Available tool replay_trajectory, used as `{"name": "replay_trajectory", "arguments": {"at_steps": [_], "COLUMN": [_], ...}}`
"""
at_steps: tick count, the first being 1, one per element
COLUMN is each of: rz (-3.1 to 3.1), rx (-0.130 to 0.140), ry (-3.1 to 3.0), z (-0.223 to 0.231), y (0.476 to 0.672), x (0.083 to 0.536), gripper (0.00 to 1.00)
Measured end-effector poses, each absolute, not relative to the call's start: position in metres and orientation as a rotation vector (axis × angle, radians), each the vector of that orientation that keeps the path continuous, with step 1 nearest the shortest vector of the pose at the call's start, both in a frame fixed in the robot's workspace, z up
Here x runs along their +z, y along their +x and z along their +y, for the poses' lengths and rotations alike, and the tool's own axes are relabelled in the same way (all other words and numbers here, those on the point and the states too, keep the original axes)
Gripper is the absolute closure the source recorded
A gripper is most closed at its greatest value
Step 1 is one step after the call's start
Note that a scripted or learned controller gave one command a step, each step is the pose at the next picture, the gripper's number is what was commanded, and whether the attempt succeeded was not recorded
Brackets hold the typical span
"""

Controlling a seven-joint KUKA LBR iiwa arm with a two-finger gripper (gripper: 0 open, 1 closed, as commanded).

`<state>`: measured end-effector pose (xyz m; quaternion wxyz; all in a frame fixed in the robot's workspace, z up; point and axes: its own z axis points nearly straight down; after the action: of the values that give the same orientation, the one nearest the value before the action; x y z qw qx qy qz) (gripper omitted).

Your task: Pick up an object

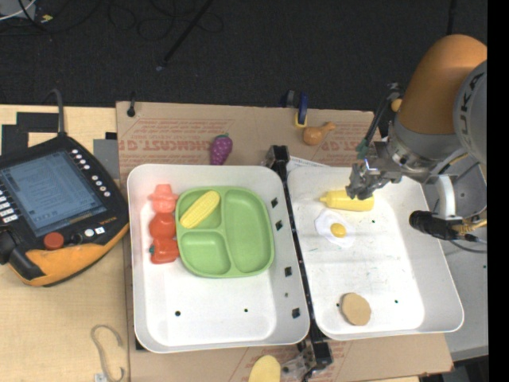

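Note:
My gripper (362, 186) hangs over the far part of the right bin (429, 293), its tip right at the far right end of a yellow toy bottle (346, 201) that lies on the bin floor. Whether it touches the bottle is unclear. A toy fried egg (334, 230) lies just in front of the bottle. A brown oval toy (355, 309) rests near the bin's front edge.
The left bin (207, 317) holds a green divided plate (231, 241) with a corn cob (197, 208) and a red bottle (162, 225) beside it. Purple grapes (221, 148) and a brown pear (316, 134) lie behind the bins. A teach pendant (56, 205) sits far left, a yellow toy (265, 368) in front.

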<state>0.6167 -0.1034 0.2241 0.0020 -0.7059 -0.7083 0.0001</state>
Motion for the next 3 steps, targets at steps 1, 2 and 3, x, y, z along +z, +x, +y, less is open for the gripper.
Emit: {"name": "replay_trajectory", "arguments": {"at_steps": [1, 2, 3], "rz": [-2.224, -2.223, -2.219], "rx": [-0.002, 0.001, 0.004], "ry": [-2.216, -2.214, -2.220], "z": [-0.055, 0.007, -0.005], "y": [0.624, 0.622, 0.620], "x": [0.234, 0.226, 0.219], "gripper": [1.00, 1.00, 1.00]}}
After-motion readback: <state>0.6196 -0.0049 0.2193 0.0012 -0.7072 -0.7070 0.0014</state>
